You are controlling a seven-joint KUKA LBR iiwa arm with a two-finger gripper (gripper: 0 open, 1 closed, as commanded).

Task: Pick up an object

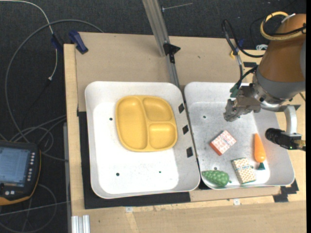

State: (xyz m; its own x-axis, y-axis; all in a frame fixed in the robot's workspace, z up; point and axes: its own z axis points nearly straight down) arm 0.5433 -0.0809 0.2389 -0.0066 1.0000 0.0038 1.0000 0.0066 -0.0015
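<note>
1. Grey metal is hanging over the right bin (204, 93): the gripper (233, 111) is hovering above bare floor in that bin's upper middle, gripping nothing. I cannot tell how its pincer is set.
2. Nearest is the pink box (223, 142), sitting at about 7 o'clock from the gripper, tilted, with open floor around it.
3. Further choices are crowding the lower part: the orange carrot (259, 148) at 5 o'clock, lying nearly upright near the right wall; the patterned box (243, 171); the green vegetable (215, 178) against the lower rim.
4. Left bin is holding the yellow tray (146, 123).
</note>
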